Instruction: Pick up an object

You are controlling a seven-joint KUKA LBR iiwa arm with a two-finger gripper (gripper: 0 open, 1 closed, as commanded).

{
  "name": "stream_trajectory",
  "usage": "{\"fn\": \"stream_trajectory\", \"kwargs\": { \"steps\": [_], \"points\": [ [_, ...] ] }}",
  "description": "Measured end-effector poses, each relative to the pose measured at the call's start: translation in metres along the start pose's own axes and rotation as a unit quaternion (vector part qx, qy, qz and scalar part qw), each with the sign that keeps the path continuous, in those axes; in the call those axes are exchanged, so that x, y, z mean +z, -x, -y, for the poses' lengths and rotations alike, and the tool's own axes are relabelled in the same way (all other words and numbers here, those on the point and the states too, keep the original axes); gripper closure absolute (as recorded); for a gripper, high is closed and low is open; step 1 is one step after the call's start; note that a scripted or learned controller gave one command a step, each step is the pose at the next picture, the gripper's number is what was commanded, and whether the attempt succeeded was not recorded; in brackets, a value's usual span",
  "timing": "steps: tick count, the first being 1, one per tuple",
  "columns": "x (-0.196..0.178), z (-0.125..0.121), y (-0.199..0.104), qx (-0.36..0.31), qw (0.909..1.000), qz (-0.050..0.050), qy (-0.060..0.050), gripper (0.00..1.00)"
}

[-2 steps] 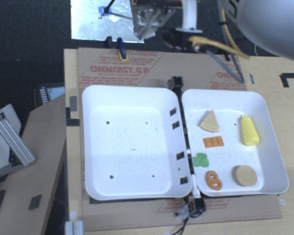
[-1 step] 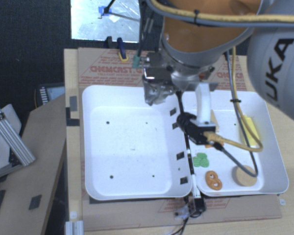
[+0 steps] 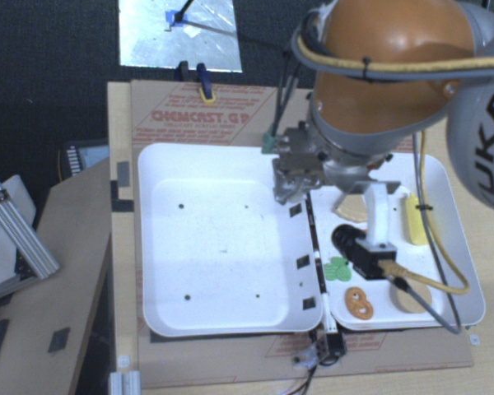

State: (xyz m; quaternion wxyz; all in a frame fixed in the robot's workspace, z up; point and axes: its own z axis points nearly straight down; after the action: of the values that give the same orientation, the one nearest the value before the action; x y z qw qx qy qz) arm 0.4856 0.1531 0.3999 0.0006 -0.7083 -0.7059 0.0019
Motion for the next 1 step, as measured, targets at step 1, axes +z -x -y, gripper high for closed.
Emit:
{"fn": "stream_trajectory", "kwargs": {
  "steps": [1],
  "points": [
    [-0.1351,-0.0011,0.0544,0.0,0.9999,-0.003,0.011,1.0]
  ]
}}
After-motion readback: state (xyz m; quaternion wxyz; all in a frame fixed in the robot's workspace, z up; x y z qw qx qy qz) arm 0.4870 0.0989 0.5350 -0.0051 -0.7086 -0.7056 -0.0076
